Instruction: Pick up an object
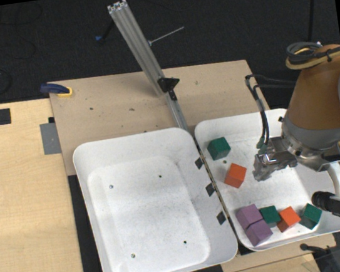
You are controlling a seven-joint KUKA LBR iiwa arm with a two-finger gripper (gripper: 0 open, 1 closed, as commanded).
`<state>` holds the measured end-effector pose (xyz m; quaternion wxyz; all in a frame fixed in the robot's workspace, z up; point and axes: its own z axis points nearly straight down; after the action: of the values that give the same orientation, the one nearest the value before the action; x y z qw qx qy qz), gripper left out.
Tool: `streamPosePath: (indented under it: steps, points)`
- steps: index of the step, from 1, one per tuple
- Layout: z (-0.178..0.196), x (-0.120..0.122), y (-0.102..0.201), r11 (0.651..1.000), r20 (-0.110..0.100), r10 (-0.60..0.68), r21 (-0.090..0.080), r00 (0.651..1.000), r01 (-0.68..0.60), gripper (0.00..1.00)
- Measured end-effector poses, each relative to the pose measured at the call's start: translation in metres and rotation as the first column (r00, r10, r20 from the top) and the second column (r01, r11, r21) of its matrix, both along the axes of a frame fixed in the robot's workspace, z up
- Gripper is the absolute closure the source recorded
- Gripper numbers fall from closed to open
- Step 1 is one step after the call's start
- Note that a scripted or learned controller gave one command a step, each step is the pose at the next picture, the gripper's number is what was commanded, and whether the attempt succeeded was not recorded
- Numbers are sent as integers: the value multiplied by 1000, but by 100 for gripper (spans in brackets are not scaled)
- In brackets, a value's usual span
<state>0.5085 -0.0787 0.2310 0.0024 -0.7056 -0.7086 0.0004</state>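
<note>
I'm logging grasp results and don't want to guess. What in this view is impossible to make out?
- Gripper: too small and blurred to read its fingers.
- Green block at the right bin's corner: partly hidden by the arm.
- Dark green block: partly covered by the purple block.

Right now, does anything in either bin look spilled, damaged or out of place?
Nothing stands out. The blocks all lie inside the right bin: a green block, an orange block, and a cluster along the near wall led by the purple block. The gripper hovers beside the orange block.
</note>
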Motion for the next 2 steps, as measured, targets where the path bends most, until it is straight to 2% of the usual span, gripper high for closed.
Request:
streamPosePath:
  steps: [1,2]
  points:
    - [-10,8,48,1000,-2,0,0,1000,0,100]
    - [0,17,102,1000,1,0,-1,1000,0,100]
